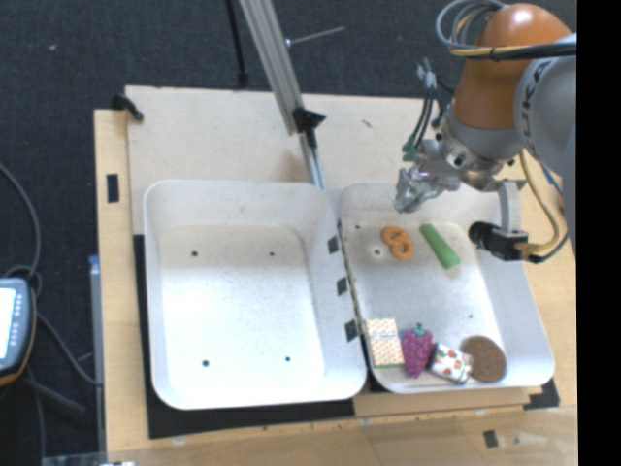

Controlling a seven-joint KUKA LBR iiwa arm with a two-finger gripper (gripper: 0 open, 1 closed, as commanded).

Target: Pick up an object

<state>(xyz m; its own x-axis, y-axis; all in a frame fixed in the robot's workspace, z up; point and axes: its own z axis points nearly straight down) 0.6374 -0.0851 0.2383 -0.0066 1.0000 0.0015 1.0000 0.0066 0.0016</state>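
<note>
In the camera view, the bench (pixel 223 134) fills the middle of the frame, carrying two shallow white bins side by side. The left bin (pixel 243 294) sits centre-left; the right bin (pixel 505 289) sits centre-right, their inner walls touching along a line running down the middle.

The arm (pixel 505 76), grey with an orange band, comes in from the upper right. Its gripper (pixel 415 190) hangs above the upper left corner of the right bin, near the bin's far rim. Whether the gripper is apart or together cannot be told from this angle, and nothing can be seen clamped in it.

Just below and right of the gripper, on the bin floor, lies an orange pretzel-shaped piece (pixel 397 243). Just beside it to the right lies a green stick (pixel 440 246), tilted, apart from the pretzel.

Along the lower edge of the right bin sits a row of things: a pale boxed item (pixel 383 342) at the left, a purple bunch of grapes (pixel 417 349) touching it, then a small patterned can (pixel 451 362) on its side, then a brown round cookie-like disc (pixel 483 357) at the right.

A slanted aluminium post (pixel 277 56) rises from the bench toward the top of the frame.
</note>
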